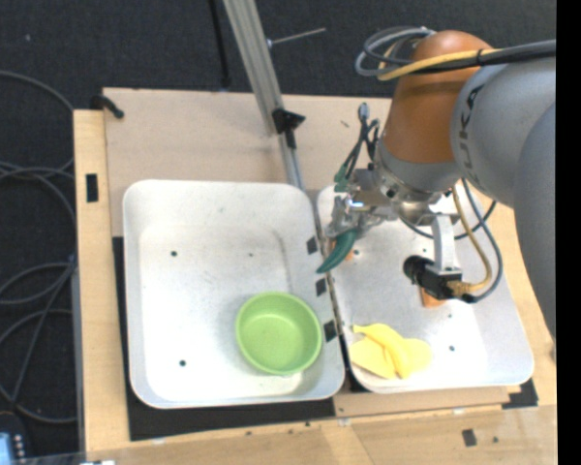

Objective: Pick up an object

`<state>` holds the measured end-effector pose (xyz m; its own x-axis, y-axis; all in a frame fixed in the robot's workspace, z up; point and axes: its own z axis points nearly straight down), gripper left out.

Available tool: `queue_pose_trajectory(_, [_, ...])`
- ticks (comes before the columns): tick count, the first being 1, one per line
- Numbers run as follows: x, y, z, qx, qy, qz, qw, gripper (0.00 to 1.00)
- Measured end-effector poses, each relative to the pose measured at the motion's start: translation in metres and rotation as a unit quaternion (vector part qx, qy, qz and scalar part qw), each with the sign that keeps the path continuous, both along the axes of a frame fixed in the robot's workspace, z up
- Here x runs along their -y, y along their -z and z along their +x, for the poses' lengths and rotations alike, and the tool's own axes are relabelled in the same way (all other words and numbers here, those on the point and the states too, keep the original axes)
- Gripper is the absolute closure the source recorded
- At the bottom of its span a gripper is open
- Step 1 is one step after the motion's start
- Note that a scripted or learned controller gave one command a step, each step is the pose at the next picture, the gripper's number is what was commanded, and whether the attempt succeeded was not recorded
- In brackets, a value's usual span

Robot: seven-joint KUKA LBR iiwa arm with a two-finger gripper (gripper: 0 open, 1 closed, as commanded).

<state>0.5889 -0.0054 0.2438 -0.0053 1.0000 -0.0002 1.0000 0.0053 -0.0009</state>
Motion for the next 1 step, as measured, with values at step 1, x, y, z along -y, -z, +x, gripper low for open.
queue_pose_trajectory(1, [-0.0534, -0.0077, 0.0062, 0.001, -0.001, 0.0010, 1.0000, 1.00])
